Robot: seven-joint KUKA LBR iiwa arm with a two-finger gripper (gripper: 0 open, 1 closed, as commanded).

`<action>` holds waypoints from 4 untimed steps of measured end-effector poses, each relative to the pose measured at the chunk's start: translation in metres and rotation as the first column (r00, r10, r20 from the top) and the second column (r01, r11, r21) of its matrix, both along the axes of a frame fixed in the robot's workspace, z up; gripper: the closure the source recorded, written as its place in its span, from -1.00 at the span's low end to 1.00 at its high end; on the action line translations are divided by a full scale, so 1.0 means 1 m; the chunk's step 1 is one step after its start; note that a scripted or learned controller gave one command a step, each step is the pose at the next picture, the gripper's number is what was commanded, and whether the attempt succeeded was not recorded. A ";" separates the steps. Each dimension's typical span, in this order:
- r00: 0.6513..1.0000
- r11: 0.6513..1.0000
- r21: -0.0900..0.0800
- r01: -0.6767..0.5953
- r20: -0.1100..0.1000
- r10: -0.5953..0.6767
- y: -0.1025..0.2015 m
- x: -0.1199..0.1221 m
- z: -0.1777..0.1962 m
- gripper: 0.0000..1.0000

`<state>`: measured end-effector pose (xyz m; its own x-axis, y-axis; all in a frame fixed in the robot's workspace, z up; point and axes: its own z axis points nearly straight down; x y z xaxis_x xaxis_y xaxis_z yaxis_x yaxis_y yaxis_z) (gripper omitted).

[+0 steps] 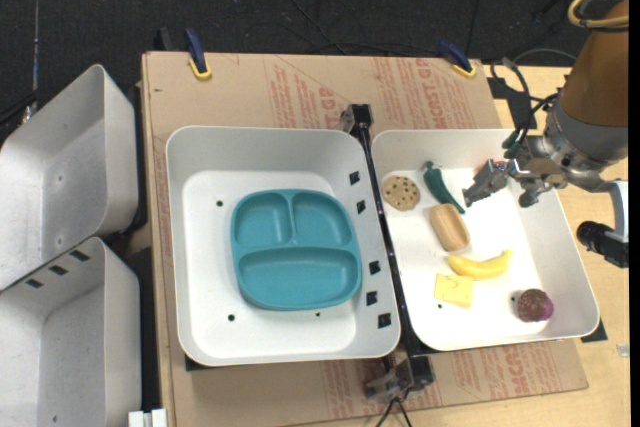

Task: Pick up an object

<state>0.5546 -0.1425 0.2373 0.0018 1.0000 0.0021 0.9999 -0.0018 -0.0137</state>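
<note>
Over the right bin (560, 245) your gripper (487, 185) hangs spread and empty; the green pickle (439, 185) lies just left, long axis slanting down-right.

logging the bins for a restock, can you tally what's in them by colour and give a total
teal: 1, divided plate in the left bin
green: 1, dark green piece in the right bin
yellow: 2, banana and cheese wedge
tan or brown: 2, cookie and bread roll
purple: 1, round fruit
total: 7
</note>
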 end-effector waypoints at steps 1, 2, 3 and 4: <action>1.000 1.000 -0.002 -0.003 0.013 0.003 0.000 0.003 0.007 -1.00; 1.000 1.000 -0.001 -0.003 0.009 0.003 0.011 0.003 -0.046 -1.00; 1.000 1.000 -0.001 -0.001 0.009 0.001 0.020 -0.004 -0.097 -1.00; 1.000 1.000 -0.001 0.000 0.009 0.000 0.020 -0.005 -0.148 -1.00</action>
<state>0.5500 -0.1221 0.0892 0.0013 1.0000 0.0008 1.0000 -0.0013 -0.0044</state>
